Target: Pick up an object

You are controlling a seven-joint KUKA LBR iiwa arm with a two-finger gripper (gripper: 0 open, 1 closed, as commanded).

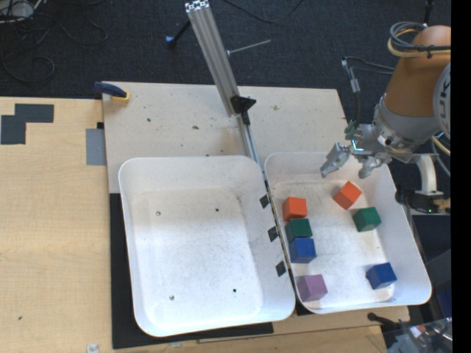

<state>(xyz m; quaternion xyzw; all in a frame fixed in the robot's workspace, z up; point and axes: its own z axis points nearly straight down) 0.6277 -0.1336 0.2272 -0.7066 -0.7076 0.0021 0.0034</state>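
The two-finger gripper (351, 161) of the grey arm with the orange band is seen above the far end of the right shallow white bin (412, 271), its two fingers spread apart with nothing between them. Just below it, an orange cube (347, 195) is found lying tilted, and a dark green cube (366, 218) is placed close beside that. Along the bin's left wall a column is formed by a second orange cube (294, 207), a second green cube (299, 229), a blue cube (302, 249) and, apart from these, a light purple cube (312, 287). Another blue cube (381, 275) is set near the right corner at the near end. The left shallow white bin (132, 197) is seen alongside.
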